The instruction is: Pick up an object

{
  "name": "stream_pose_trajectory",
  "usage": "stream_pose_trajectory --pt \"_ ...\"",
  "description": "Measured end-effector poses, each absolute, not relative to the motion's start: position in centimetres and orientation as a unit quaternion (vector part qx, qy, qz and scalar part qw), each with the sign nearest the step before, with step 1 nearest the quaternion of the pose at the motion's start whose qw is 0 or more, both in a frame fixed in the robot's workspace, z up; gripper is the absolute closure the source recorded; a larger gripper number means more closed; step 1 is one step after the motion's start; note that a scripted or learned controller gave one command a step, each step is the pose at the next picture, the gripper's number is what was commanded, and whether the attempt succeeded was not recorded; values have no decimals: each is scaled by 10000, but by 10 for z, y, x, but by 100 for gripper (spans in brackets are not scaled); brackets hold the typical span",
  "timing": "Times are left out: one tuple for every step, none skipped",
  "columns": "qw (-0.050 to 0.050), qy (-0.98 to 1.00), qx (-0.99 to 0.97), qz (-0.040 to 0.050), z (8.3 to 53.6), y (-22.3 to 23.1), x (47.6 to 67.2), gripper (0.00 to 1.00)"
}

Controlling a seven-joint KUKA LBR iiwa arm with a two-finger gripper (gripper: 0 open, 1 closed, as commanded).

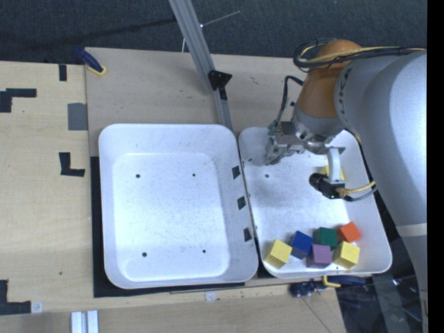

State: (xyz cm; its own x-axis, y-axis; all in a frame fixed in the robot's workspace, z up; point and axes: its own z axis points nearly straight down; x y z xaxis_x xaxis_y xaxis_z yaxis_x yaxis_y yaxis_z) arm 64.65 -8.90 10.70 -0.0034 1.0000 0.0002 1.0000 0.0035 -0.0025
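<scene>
Six small blocks, two yellow [279,253], blue [302,243], purple [321,254], green [325,237] and orange [349,232], huddle along the near edge of the right bin [277,200], well apart from the tool [276,151] at its far corner, beside the left bin [111,186] on the wooden table [41,207].
</scene>
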Motion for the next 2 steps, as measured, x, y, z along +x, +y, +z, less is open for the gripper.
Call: stream_pose_trajectory --pt "-13 -7073 -7069 -10 156 -95 640 100" --pt "-22 -7078 -7064 -18 218 -93 648 100"
